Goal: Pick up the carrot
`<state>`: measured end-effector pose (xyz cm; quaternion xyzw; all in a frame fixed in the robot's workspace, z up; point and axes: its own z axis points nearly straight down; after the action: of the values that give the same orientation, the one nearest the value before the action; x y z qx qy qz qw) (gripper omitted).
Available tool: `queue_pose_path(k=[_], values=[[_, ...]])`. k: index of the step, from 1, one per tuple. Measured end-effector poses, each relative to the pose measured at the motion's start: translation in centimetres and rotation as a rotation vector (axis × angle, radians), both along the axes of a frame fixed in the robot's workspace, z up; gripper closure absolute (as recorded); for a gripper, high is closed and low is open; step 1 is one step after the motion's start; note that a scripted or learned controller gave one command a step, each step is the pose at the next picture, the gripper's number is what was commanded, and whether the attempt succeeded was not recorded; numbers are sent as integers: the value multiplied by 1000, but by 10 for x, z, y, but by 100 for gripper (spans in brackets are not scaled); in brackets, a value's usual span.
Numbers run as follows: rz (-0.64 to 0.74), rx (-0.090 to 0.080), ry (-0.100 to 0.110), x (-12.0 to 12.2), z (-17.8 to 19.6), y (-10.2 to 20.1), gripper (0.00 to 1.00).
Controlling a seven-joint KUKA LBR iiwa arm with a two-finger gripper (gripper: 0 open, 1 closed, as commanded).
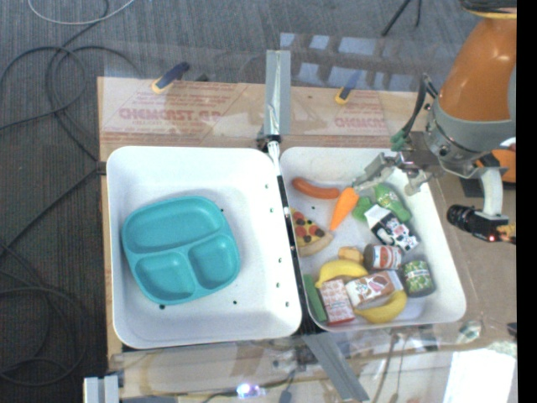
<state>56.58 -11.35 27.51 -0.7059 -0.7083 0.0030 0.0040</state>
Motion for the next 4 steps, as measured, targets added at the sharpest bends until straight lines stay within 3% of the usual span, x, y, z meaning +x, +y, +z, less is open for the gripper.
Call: queue_pose_path(k=[1, 2, 3, 4], values=[[-31, 0, 1, 13, -127, 3, 0], [-88, -1, -19, 60, -186, -22, 0], [-88, 1, -19, 61, -178, -22, 100], [-107, 6, 2, 78, -184, -28, 100]])
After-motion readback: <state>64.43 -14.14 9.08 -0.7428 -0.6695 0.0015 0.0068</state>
